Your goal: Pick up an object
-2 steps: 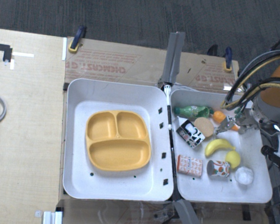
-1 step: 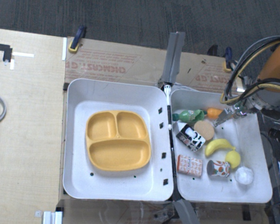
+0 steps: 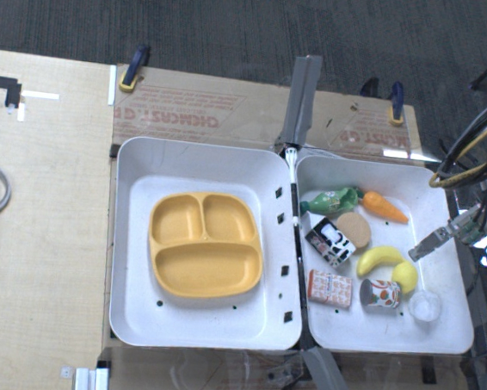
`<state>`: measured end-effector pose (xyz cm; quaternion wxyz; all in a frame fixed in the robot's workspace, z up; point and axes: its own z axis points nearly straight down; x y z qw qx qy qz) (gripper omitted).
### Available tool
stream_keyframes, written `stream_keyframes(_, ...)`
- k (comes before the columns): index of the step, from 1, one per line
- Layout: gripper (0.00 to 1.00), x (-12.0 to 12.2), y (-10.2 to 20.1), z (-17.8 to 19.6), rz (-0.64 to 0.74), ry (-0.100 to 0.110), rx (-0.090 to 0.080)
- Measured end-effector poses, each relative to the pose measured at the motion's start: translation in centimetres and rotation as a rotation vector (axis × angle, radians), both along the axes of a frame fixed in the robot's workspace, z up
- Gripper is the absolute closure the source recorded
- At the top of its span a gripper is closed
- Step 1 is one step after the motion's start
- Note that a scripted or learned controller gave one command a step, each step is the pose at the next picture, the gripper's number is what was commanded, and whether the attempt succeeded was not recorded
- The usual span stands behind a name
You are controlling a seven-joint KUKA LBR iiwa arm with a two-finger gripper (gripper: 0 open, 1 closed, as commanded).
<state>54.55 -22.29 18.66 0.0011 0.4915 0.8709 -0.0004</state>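
My hand (image 3: 421, 248) hangs over the right bin (image 3: 436, 340); can't tell its state. Just left: 1 banana (image 3: 379, 259), 1 lemon (image 3: 405, 276). Farther left: 1 carrot (image 3: 386, 207), 1 cookie (image 3: 354, 230). Left bin (image 3: 123, 307): 1 yellow plate (image 3: 206, 245), w/ bare floor around it.

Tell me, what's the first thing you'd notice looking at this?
The big yellow divided plate sitting alone in the left bin grabs the eye first. Next comes the right bin, with its orange carrot and yellow banana among other small items.
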Motion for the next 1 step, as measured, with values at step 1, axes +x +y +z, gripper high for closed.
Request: stream_keyframes(1, 0.00, -1.75, 0.07, -9.47, 0.291, 0.000, 0.001)
